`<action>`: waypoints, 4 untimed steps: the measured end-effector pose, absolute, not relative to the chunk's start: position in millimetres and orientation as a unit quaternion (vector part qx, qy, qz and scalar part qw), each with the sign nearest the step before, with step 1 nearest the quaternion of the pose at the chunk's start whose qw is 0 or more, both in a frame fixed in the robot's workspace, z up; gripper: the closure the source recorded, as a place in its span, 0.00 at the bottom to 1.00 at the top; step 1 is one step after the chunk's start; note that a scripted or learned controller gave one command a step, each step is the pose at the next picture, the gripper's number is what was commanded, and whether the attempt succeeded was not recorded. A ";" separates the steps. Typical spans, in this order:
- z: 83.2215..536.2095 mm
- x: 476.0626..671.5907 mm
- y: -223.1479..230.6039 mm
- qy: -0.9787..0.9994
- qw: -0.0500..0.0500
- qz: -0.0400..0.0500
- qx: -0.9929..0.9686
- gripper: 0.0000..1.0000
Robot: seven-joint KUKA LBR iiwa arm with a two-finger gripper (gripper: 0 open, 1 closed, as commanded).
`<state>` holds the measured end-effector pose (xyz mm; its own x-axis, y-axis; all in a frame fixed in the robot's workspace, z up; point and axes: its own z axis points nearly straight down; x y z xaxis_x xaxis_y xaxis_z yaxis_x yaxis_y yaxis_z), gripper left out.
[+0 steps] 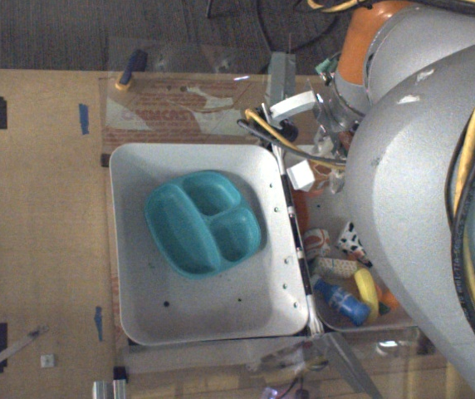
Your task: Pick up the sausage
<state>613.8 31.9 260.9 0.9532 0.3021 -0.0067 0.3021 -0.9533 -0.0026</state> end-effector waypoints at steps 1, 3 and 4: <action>261.1 613.9 34.6 -0.155 0.001 0.003 -0.988 0.00; 188.4 553.2 0.4 -0.160 0.001 0.004 -0.987 0.00; 199.8 540.1 -39.5 -0.195 0.002 0.003 -0.981 0.00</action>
